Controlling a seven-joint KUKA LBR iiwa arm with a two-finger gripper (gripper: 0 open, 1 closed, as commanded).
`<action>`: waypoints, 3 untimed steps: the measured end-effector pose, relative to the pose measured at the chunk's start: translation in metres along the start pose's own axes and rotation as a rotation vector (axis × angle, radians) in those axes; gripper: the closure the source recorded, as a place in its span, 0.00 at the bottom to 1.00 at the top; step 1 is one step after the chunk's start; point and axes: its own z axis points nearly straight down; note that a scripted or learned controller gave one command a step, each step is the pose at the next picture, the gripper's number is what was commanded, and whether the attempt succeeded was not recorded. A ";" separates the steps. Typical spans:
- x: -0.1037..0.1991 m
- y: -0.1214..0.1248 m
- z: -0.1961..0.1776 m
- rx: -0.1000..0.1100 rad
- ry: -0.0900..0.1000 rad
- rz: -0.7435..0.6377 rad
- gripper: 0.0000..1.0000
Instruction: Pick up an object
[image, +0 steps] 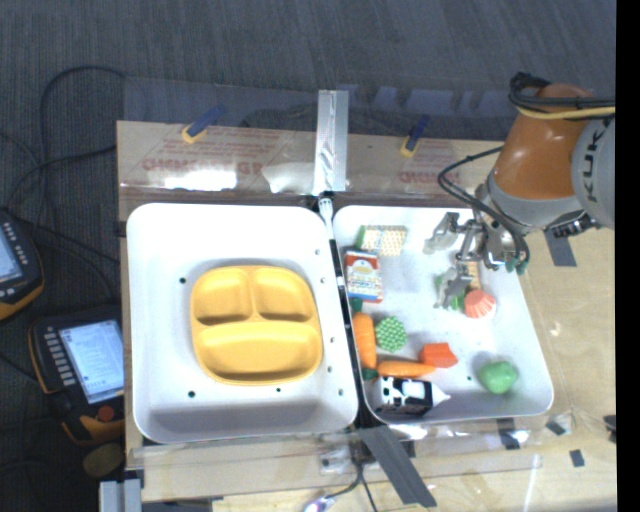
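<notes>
Poised low in the right bin (530, 345), gripper (457, 285) just beside the red strawberry toy (480, 304), presumably lined up for grasping it; jaws' state impossible to tell; nothing visibly gripped.

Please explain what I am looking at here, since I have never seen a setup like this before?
One camera looks down at a slant on a bench with two shallow white bins. The grey and orange robot arm reaches in from the right; its hand hangs over the right bin, just above a small red-orange object. Whether it grips anything cannot be told. That bin also holds a carrot, a green ball, a dotted green object and a small carton. The left bin holds a yellow divided tray.
</notes>
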 end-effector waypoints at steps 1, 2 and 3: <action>0.071 -0.024 0.061 0.002 -0.010 -0.099 0.00; 0.119 0.009 0.060 0.008 -0.018 -0.246 0.00; 0.074 0.057 0.060 0.009 -0.016 -0.321 0.00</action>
